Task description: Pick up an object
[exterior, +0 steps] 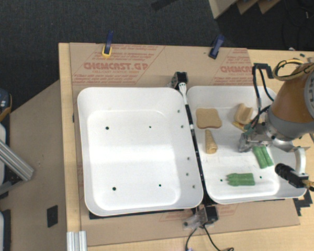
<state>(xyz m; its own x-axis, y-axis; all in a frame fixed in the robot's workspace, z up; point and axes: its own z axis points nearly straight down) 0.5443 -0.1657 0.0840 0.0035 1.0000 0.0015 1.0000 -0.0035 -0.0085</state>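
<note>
The right bin (pixel 220 190) holds several small items. A flat tan slice (pixel 208 117) lies near its left wall, with a small tan roll (pixel 211 141) just below it. A tan chunk (pixel 243 115) sits further right, partly behind the arm. A bright green bar (pixel 262 156) lies right beside my gripper (pixel 249 141), at its lower right. A darker green block (pixel 240 179) rests near the front wall. My gripper is low inside the bin, between the tan chunk and the green bar. I see nothing clearly held in it.
The left bin (pixel 89 140) stands beside the right one, with a black divider rail (pixel 191 132) between them. The arm's orange band (pixel 295 101) and dark cables (pixel 259 85) hang over the right bin's far right side. Blue clamps (pixel 216 46) hold the cardboard base.
</note>
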